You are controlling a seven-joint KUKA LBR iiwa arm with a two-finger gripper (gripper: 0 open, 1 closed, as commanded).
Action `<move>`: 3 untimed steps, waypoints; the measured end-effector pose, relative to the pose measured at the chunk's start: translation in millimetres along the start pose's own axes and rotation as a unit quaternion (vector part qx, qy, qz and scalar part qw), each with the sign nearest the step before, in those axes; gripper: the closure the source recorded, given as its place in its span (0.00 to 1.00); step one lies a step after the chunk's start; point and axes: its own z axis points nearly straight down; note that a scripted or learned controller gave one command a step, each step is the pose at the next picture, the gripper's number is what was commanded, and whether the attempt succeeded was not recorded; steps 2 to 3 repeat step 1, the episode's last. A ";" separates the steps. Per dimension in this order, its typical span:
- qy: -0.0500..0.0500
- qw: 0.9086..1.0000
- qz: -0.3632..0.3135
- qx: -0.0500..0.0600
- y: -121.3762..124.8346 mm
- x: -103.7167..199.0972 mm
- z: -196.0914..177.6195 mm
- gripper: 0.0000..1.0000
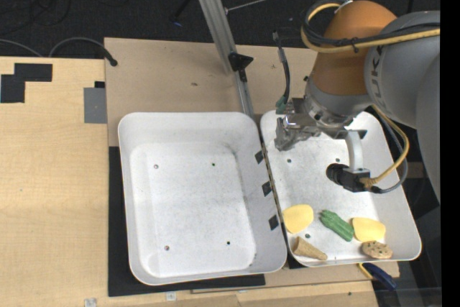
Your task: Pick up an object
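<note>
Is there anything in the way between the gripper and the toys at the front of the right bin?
Nothing visible. The gripper hangs over the back of the right bin; bare white floor runs from there to the yellow piece and green piece. A black fitting sits off to the side.

Grey arm (406, 68), orange band (352, 47), black-and-yellow cables (392, 154), metal claw (286, 133).

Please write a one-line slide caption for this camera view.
Gripper above right bin, away from five small items at its near edge.
</note>
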 end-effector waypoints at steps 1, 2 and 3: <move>0.000 1.000 0.000 0.001 -18.2 47.3 8.6 1.00; 0.000 1.000 0.000 0.001 -18.2 47.3 8.6 1.00; 0.000 1.000 0.000 0.001 -18.2 47.3 8.6 1.00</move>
